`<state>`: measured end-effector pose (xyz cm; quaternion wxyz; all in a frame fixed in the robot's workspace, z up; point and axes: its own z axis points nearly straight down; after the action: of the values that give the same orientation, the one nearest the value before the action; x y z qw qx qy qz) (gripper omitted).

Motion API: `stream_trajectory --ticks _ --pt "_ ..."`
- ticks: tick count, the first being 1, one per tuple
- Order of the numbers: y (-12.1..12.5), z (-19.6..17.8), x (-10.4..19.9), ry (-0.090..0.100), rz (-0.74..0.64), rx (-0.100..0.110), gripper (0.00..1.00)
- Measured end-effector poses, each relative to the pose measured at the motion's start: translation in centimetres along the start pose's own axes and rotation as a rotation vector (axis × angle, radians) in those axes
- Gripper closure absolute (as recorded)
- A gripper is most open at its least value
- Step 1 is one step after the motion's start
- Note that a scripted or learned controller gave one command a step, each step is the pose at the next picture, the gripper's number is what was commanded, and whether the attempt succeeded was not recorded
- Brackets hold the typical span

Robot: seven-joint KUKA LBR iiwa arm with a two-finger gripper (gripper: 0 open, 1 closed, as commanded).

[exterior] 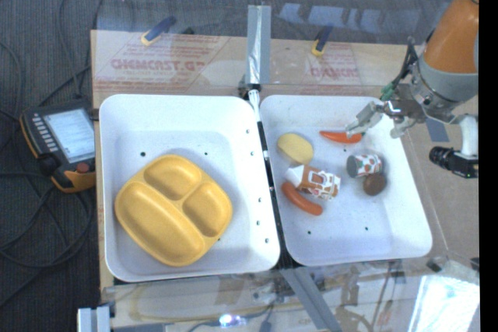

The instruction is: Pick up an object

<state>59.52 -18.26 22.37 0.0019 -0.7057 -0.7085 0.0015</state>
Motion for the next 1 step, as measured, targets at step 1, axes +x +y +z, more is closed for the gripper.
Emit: stream_trajectory --ticks 1 --pt "-1.79 12.59 -2.77 0.003 -0.013 -0.005 0.0"
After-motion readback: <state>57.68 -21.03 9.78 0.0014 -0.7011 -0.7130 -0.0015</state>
